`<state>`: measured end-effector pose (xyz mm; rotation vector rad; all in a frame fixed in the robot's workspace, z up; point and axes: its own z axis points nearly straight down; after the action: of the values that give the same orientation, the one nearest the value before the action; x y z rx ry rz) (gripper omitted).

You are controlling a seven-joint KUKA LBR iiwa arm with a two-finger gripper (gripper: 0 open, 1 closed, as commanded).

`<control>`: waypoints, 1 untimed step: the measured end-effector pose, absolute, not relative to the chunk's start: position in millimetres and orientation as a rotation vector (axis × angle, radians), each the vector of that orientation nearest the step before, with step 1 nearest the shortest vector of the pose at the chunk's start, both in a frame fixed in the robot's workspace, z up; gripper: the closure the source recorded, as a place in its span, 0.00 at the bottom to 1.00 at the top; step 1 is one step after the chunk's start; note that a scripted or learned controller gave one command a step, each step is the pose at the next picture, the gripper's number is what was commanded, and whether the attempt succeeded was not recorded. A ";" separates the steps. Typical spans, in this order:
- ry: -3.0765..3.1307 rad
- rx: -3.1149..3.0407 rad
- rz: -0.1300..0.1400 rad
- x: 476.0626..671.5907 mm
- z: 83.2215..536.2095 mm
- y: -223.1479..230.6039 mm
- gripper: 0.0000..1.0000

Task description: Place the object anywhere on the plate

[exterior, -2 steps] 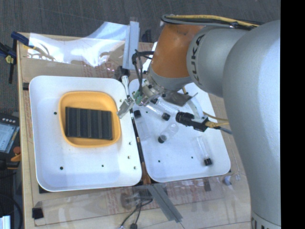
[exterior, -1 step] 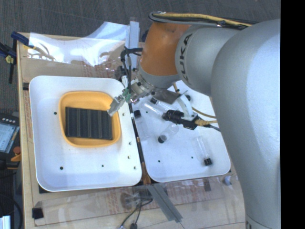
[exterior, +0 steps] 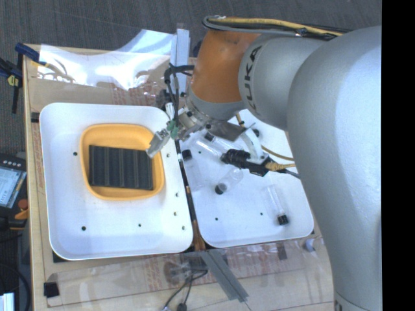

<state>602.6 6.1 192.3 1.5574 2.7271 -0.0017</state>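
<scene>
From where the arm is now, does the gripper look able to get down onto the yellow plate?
Probably yes. The gripper already hangs over the right edge of the yellow plate in the left bin, and nothing stands between them.

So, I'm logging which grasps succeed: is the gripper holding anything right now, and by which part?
Cannot be told. The gripper is over the right edge of the yellow plate in the left bin, but no object is clearly visible in it.
</scene>
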 end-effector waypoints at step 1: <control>2.773 1.479 -0.002 609.0 213.2 -13.2 0.00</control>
<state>609.0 -13.2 213.2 1.4790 2.7729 -0.0020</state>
